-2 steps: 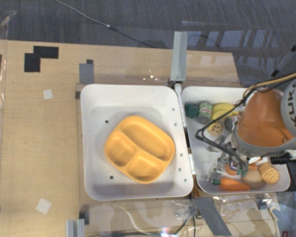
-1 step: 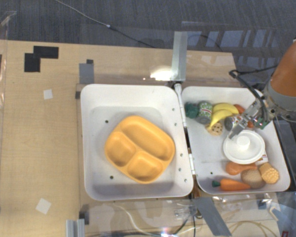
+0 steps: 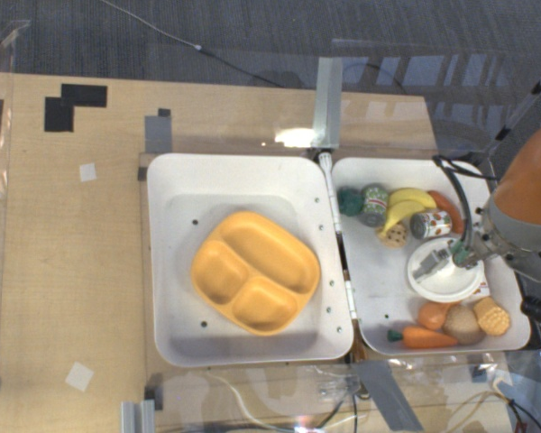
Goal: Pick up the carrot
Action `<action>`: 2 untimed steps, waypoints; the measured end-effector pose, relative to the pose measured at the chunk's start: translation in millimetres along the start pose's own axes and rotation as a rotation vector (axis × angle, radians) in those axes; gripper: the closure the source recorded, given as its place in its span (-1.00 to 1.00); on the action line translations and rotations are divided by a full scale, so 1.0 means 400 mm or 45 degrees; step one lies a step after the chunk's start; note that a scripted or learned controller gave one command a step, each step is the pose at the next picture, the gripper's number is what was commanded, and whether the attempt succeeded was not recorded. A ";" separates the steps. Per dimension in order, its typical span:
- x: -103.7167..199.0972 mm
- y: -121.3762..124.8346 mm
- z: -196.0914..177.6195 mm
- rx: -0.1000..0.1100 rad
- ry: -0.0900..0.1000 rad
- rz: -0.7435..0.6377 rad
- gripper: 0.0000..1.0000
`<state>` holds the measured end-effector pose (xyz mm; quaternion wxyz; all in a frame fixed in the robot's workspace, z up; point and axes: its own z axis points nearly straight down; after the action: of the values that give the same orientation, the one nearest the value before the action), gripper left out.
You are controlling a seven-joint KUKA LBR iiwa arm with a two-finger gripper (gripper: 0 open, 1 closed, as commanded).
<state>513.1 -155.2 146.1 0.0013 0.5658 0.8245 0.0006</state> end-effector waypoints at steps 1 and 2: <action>0.069 0.007 0.083 -0.067 -0.064 -0.111 -1.00; 0.106 0.020 0.095 -0.063 -0.067 -0.190 -1.00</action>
<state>505.3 -112.9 108.1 0.0372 0.5023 0.8638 0.0060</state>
